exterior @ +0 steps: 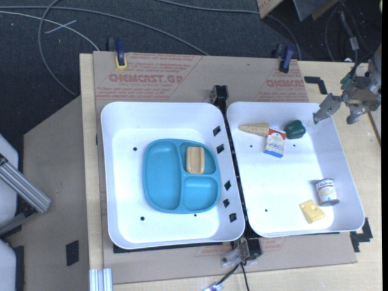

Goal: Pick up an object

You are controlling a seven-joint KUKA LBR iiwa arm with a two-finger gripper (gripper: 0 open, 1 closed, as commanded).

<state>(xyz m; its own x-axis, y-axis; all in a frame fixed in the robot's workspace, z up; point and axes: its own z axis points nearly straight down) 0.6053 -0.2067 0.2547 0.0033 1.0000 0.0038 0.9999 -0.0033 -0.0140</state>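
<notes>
Looking down at a slant on a bench [151, 68] topped with printed cardboard and bearing two shallow white bins side by side. Sitting in the left bin [121, 126]: a blue divided plate [163, 177], with a tan bread-like piece [194, 159] lying in its upper right compartment. Scattered in the right bin [345, 162]: a pale ice-cream cone [254, 128] lying on its side near the upper left, just beside a small red, white and blue carton [275, 143]; a dark green rounded object [294, 128] just right of the carton, close to touching it; a small cylindrical can [326, 191] with a pale label near the right wall; a yellow cheese-like wedge [311, 211] just below and left of the can, apart from it. Hanging at the upper right, above the far right corner of the right bin and at its rim: the gripper [338, 110], grey and metallic, reaching in from the right. Showing fingers [322, 111] spread apart, one slanting down-left toward the bin's corner, the other [354, 113] further right; nothing between them. Standing well apart from the can and the wedge, nearer to the green object yet not touching it. Clamped to the far edge of the bench: two blue clips [120, 51]. Lying on the dark floor beyond: loose grey cables [60, 26].
</notes>
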